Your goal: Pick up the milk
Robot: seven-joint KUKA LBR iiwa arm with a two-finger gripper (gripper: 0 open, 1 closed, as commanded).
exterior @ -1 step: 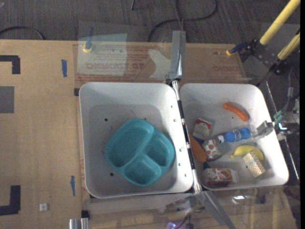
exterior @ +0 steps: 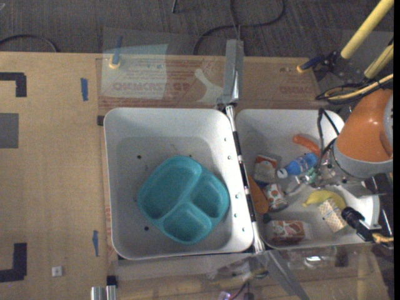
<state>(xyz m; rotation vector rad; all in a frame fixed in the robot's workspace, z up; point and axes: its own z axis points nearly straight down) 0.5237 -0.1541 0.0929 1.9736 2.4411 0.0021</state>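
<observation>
Cardboard-topped bench (exterior: 50, 186), two white bins side by side. I see the arm (exterior: 369, 133) over the right bin (exterior: 275, 120), gripper (exterior: 317, 177) low near its centre; I cannot tell how it is set. Bottle (exterior: 299, 165) just at its 10 o'clock, banana (exterior: 324, 197) at 5, orange piece (exterior: 305, 142) at 12. Milk carton (exterior: 265, 167) lies further out at 9, a can (exterior: 275, 196) below it, a flat carton (exterior: 288, 230) at 7. Left bin (exterior: 125, 136) holds a teal tray (exterior: 182, 199).
</observation>
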